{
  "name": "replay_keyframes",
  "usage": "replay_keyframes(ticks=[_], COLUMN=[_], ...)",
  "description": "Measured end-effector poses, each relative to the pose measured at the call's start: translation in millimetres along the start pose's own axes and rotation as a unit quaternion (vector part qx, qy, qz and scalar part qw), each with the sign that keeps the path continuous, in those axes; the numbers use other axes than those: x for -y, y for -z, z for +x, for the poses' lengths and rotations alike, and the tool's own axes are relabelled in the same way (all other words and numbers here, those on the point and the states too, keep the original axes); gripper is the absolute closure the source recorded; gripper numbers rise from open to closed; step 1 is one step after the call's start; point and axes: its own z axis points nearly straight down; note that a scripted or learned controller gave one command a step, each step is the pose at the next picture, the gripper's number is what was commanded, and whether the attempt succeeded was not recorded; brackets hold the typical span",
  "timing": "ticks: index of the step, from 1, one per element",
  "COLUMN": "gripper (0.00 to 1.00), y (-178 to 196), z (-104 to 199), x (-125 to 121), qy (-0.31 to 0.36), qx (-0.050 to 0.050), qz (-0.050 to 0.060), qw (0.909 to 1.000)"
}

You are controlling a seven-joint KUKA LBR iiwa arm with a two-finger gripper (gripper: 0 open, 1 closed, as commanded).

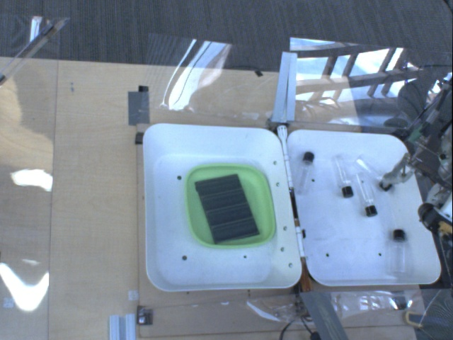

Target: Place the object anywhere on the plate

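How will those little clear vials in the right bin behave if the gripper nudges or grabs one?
The vials look like small clear cylinders with black caps, lying on their sides in the right bin, so a nudge would probably roll them. The glossy walls may slip between fingers. They look light for their size, and possibly fragile if glass; I can't tell the material. The gripper sits close by.

Gripper low at right edge

The arm is mostly grey metal with dark cables along it; its gripper ends in slim, dark-tipped fingers.
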Motion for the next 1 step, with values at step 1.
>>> replay_keyframes(ticks=[1], gripper=[0.0], y=[18.6], z=[-20.2], x=[7.0], qy=[-0.019], qx=[0.0], qz=[-0.001], qw=[0.9998])
